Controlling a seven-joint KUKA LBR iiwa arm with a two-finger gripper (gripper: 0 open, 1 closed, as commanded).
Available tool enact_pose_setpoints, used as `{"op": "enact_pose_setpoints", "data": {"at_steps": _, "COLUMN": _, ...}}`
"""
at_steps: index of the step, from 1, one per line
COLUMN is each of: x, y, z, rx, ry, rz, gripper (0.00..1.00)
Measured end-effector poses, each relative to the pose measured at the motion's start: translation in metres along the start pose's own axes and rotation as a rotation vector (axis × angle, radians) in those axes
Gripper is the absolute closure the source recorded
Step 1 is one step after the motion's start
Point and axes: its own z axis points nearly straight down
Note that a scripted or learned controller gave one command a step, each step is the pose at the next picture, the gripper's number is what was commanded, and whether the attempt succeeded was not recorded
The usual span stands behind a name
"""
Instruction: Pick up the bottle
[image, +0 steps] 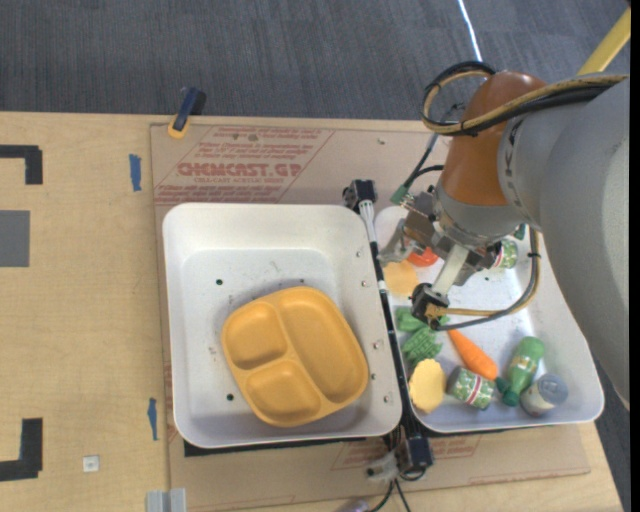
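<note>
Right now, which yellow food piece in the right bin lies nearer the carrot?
The yellow piece at the front rim, beside the small can; the other yellow piece lies farther back, by the red piece.

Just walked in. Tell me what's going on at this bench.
The grey-and-orange arm reaches in over the right bin, its wrist above the bin's rear half, among toy foods. The green bottle it is meant to pick up lies near the front right corner, beside a carrot and a small can, apart from the arm and untouched. The left bin holds a yellow divided plate.
</note>
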Motion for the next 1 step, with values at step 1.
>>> {"op": "enact_pose_setpoints", "data": {"at_steps": 1, "x": -0.0737, "y": -0.0032, "z": 0.0001, "rx": 0.002, "ry": -0.002, "rz": -0.033, "gripper": 0.0}}
